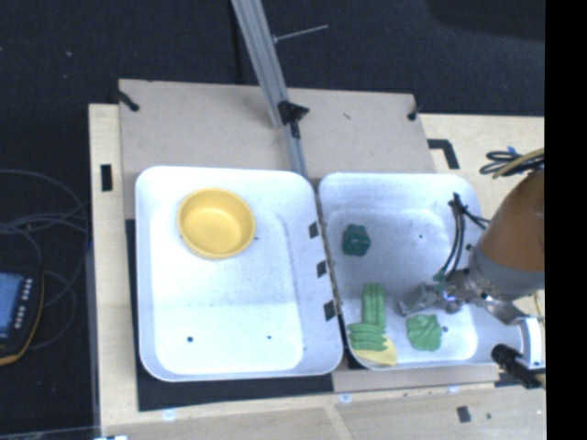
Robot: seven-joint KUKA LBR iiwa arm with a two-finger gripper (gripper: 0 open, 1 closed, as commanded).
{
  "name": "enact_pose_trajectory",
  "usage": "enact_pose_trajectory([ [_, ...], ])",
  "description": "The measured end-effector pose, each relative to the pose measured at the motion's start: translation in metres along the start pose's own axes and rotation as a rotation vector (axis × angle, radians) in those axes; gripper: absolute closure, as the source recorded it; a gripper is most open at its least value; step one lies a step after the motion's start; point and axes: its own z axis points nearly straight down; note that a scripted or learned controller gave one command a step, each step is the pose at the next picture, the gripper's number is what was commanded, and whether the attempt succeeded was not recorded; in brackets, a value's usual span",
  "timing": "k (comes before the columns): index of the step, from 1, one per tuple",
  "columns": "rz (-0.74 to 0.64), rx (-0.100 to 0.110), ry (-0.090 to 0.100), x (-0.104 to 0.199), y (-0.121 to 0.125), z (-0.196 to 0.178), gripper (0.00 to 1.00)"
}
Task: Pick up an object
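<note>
A small green lump is lying in the near right part of the right bin, close to that bin's front wall. The gripper is hanging just above and beside it, its grey fingers pointing toward the left across the bin floor; whether they are spread or closed cannot be told from this slant, and nothing is showing between them. The arm, grey with an orange band, is reaching in over the right rim with black cables trailing along it. Left of the lump, a green ridged toy is lying lengthwise, and a yellow piece is sitting at its near end. A dark green block is resting farther back, well apart. In the left bin, a yellow bowl is sitting upright near the far left corner
</note>
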Motion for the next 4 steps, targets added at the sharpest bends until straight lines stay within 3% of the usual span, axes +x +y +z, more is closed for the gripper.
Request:
enact_pose_trajectory([
  [1,0.001,-0.004,0.000,0.000,0.001,-0.012,1.00],
  [4,-0.001,-0.005,-0.001,0.002,0.014,-0.181,1.00],
])
